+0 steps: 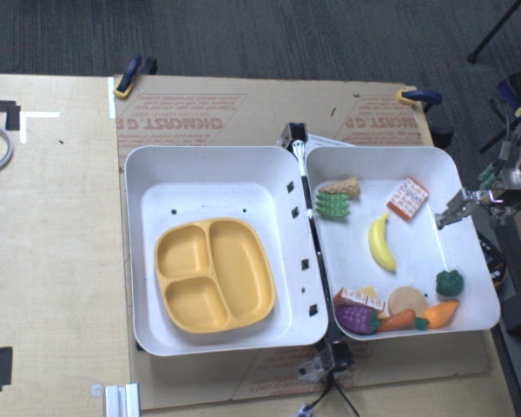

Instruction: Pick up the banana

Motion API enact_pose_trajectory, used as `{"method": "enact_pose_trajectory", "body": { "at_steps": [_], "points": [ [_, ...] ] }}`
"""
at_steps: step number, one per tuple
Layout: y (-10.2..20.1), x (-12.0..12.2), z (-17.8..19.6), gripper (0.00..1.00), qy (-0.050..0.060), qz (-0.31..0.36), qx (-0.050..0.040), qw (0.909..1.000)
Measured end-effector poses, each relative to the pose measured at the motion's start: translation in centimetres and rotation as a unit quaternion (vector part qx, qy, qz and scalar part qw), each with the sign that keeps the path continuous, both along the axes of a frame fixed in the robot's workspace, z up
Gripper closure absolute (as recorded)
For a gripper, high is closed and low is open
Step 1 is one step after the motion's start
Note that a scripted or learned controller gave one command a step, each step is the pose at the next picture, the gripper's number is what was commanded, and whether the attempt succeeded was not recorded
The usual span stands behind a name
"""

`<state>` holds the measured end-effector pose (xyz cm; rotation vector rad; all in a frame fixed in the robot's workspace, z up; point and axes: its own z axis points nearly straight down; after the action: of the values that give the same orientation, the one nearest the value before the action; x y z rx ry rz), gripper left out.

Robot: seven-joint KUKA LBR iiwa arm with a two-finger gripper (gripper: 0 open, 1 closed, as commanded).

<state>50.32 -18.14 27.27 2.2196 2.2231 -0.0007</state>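
In the right bin [469,320] the banana [381,243] lies alone mid-floor, well apart from the gripper [456,208] at the right rim, so it should swing left, straddle the fruit's middle crosswise, then descend.

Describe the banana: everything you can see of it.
The banana is a small yellow toy, smooth and plastic-looking, gently curved, with a paler tip at its lower end. It lies flat on the floor of the right bin, near the middle, running from upper right to lower left-to-right in a shallow arc. Nothing touches it: the red-and-white box sits apart above it, the green toy to its left. The gripper is off to its right, at the bin's edge.
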Motion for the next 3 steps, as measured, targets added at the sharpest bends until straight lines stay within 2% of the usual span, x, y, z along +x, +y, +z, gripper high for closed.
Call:
{"method": "enact_pose_trajectory", "body": {
  "at_steps": [1,2,3],
  "points": [
    [4.9,0.8,-12.4,0.0,0.0,0.094,0.0002,0.9956],
    [5.5,3.0,-18.0,0.0,0.0,0.271,0.0004,0.9626],
    [5.5,3.1,-17.1,1.0,-0.001,0.269,-0.0001,0.9631]
  ]
}}
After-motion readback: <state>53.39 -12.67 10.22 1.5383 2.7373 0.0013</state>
